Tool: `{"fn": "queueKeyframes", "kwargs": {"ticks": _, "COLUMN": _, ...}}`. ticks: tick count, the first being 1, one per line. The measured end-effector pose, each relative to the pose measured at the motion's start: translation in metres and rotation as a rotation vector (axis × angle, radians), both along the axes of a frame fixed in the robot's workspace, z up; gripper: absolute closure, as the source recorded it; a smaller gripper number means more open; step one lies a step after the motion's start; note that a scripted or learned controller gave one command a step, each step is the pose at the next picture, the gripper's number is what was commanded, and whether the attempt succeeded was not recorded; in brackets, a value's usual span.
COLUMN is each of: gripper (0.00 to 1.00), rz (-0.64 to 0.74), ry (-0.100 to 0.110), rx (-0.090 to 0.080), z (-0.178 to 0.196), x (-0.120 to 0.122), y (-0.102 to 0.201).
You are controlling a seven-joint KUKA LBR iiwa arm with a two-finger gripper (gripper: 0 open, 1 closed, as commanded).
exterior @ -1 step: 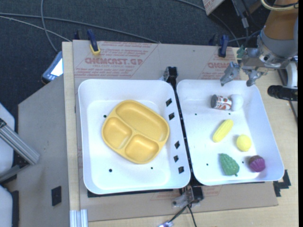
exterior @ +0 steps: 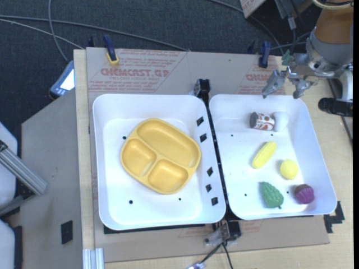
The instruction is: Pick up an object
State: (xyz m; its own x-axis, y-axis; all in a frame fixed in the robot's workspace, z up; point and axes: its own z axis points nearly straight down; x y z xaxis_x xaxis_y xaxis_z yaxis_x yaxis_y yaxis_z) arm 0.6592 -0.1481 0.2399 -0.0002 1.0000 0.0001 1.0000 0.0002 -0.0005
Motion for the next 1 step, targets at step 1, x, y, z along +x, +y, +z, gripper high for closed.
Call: {"fn": "queueKeyframes", "kwargs": {"ticks": 1, "gripper": 0.0, "rz": 0.0, "ry": 0.006, "rx": 0.001, "z": -0.062, "x": 0.0027, "y": -0.0029}}
